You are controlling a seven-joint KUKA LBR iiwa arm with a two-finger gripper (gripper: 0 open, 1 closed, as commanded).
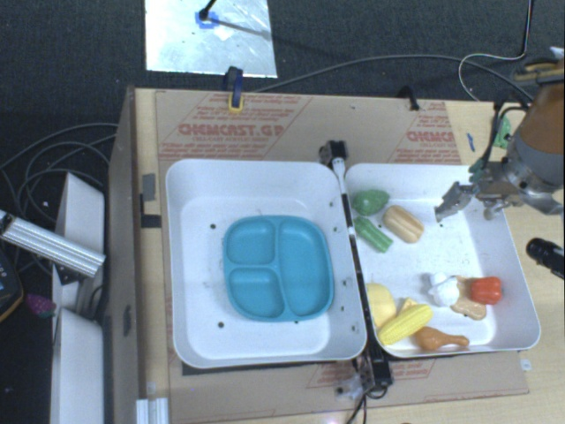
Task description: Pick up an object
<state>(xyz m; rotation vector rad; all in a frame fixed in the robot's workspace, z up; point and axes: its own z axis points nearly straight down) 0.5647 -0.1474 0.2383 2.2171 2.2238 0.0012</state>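
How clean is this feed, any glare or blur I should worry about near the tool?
Camera view: lighting is even and soft, with faint shadows under the toys in the right bin; the tool looks slightly smeared, its fingers hard to read; the foil sheet above the bench glares; the blue tray is sharp.

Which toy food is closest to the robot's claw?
The tan bread roll is closest to the gripper. It lies just left of the claw's tip in the right bin; the corn and the red pepper sit farther down, near the front edge.
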